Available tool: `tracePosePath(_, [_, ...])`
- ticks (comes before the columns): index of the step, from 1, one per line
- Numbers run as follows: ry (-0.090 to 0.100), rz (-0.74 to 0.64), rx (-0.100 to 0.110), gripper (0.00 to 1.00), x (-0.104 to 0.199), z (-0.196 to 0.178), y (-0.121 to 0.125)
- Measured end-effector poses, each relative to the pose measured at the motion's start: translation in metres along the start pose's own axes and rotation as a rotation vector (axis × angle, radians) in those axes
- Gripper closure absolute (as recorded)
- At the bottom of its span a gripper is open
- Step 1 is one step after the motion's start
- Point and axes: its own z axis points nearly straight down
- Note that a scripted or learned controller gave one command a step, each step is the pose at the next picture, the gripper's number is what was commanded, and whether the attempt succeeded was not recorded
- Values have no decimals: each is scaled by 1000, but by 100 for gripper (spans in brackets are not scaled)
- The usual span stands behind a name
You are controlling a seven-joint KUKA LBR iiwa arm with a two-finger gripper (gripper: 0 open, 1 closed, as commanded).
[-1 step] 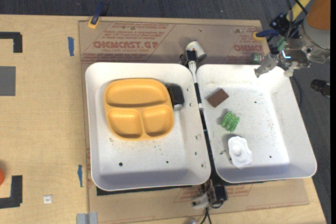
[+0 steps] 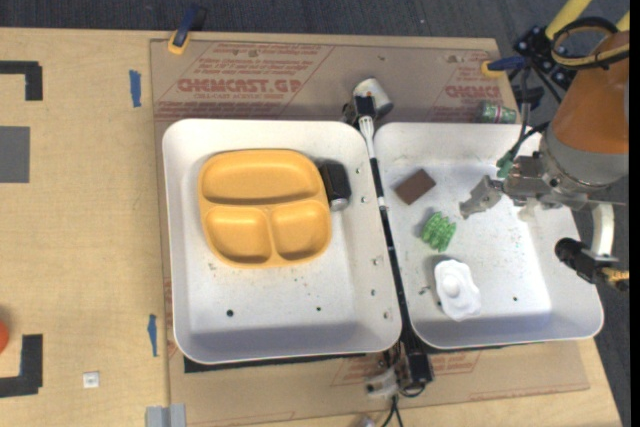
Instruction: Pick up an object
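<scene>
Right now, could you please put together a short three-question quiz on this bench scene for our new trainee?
1. True or false: the yellow divided tray lies in the right bin.
2. Which thing lies nearest the hand? A) brown block B) green toy C) white bottle
3. Fill in: the small black thing touching the tray's right edge lies in the ____ bin.

Key
1. False: it lies in the left bin.
2. B, though the brown block is not much farther.
3. left
</scene>
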Motion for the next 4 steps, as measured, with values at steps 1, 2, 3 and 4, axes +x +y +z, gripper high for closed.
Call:
tracePosePath(1, [-1, -242, -12, 0, 31, 68, 7])
tracePosePath(2, [-6, -812, -13, 0, 32, 69, -38])
tracePosePath(3, [-2, -591, -6, 0, 33, 63, -77])
tracePosePath(4, [3, -130, -5, 0, 32, 70, -77])
